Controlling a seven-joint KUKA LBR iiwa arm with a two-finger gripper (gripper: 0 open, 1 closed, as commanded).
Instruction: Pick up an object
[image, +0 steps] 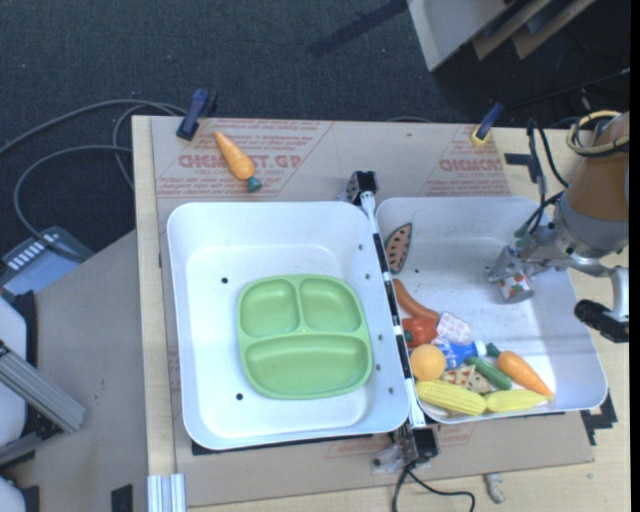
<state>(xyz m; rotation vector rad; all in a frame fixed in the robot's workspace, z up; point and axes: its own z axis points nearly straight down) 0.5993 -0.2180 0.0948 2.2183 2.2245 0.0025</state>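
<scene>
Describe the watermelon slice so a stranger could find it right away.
Start at the right-hand white bin. Along its left wall, near the far corner, lies the watermelon slice. It sits alone, a red wedge with dark seeds, apart from the toy food pile at the near end.

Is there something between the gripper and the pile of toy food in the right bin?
Nothing visible. The gripper is low over the bare floor of the right bin, and the toy food pile lies nearer the camera, with open white floor between them. The watermelon slice sits off to the side.
</scene>
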